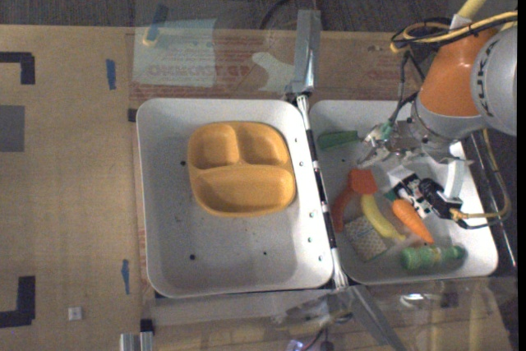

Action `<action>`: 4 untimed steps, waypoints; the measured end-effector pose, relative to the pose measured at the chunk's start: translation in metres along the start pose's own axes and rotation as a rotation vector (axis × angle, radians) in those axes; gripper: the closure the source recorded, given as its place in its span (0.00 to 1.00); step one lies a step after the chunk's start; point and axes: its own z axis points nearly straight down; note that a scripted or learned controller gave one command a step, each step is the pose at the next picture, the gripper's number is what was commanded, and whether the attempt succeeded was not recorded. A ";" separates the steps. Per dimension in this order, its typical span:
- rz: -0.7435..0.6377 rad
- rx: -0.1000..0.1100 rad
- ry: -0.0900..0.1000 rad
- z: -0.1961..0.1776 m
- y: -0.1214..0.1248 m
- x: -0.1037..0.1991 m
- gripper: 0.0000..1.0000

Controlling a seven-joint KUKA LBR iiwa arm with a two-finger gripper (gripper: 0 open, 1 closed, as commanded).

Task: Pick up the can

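On my remote feed, the tabletop (66,201) carries two bins. The left bin (164,259) holds a yellow plate (241,168). The claw (376,147) hangs over the right bin (475,247), though I cannot tell its spread. The green can (431,257) lies on its side at the front edge of the right bin.

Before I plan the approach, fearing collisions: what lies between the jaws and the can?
The carrot lies before the can, banana beside it, in the camera view.

The grey arm (493,86), with its orange band above the wrist, reaches in from the view's right and bends down, its gripper (380,145) pointing toward the left.
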 end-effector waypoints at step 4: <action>0.180 0.050 -0.008 -0.014 0.047 0.028 1.00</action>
